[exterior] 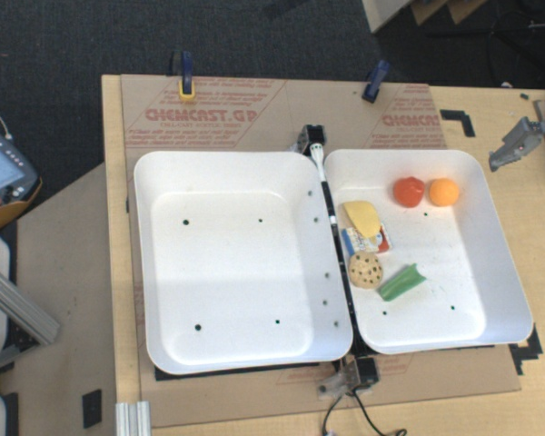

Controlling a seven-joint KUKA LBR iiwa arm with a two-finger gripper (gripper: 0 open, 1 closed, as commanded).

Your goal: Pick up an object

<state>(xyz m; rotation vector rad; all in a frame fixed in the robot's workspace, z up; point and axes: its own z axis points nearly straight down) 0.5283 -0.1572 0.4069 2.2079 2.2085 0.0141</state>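
Currently, your grey metal gripper (520,145) beyond the right white plastic bin (490,243), finger state indiscernible, round red ball (409,191) well left of it

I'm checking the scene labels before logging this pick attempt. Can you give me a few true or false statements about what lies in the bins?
1. The red ball and orange ball lie side by side in the right bin. True.
2. The green piece lies in the left bin. False: it lies in the right bin, beside the speckled cookie.
3. The end effector is shut on the yellow piece. False: it sits off the right bin's far corner, away from the objects.
4. Blue clamps grip the board's far edge. True.
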